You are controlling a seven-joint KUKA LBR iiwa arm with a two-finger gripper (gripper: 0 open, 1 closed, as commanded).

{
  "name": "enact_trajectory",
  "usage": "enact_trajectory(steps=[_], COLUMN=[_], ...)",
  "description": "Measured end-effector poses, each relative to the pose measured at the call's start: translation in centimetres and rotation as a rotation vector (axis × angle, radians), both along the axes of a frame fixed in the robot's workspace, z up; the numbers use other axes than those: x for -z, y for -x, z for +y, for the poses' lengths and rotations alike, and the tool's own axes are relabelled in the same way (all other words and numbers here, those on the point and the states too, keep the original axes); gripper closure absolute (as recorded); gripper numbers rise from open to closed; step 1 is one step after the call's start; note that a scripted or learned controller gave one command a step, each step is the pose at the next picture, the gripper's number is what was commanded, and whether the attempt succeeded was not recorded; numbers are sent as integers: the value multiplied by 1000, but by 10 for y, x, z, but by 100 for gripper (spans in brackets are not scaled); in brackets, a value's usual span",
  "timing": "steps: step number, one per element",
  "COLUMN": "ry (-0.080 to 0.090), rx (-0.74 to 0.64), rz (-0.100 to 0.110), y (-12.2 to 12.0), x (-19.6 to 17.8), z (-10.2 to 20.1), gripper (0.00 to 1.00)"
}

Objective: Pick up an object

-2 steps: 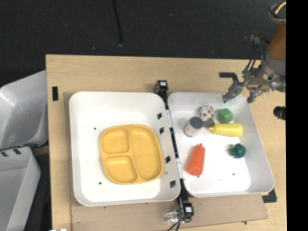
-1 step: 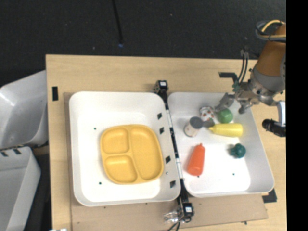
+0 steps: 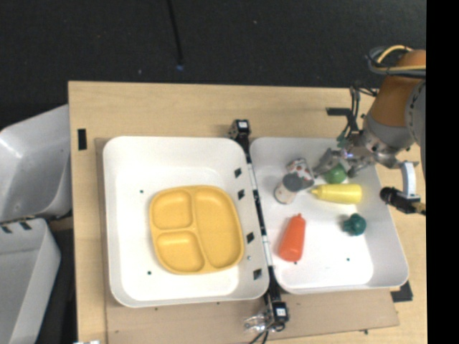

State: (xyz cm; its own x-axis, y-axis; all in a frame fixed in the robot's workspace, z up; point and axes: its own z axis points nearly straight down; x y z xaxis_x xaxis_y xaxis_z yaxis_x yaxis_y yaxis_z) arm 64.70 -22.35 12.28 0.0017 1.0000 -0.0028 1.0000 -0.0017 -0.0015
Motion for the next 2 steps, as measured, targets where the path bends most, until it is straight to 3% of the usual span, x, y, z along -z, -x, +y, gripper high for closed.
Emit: enact_trajectory(steps=[1,2], ry=[1,-1], rx=[-1,-5], rz=[5,-8], y=[1,-8], x=[-13,-70], z=[-2,3], gripper=[100,100])
